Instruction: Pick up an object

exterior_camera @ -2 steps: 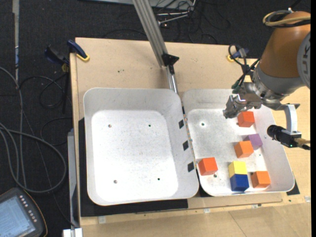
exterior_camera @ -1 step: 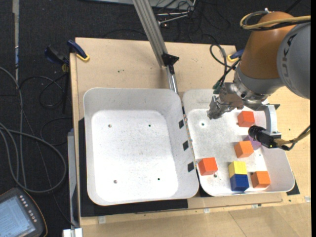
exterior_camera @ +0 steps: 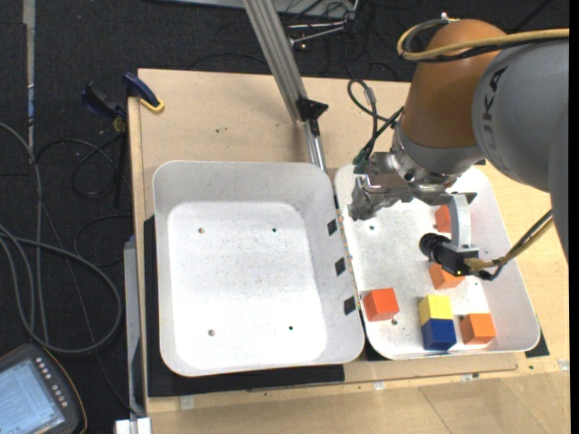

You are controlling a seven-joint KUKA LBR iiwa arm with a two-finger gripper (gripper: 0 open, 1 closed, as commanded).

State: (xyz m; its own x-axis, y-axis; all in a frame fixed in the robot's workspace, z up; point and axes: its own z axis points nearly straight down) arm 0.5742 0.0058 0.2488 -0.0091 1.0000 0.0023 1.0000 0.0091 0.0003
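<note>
My gripper (exterior_camera: 398,222) hangs over the back half of the right bin (exterior_camera: 516,297), under the grey arm with its orange band. Several small blocks lie in this bin. An orange block (exterior_camera: 380,303) sits at the front left. A yellow block (exterior_camera: 435,308) touches a blue block (exterior_camera: 440,334) near the front edge, and another orange block (exterior_camera: 477,328) lies just right of them. Two more orange blocks (exterior_camera: 444,277) (exterior_camera: 443,217) are partly hidden beneath the gripper's hardware. I see nothing held.
The left bin (exterior_camera: 167,242) stands beside the right one, their rims meeting at the middle. A slanted metal pole (exterior_camera: 271,39) rises from the bench behind the bins. Clamps (exterior_camera: 136,89) sit at the bench's back left corner.
</note>
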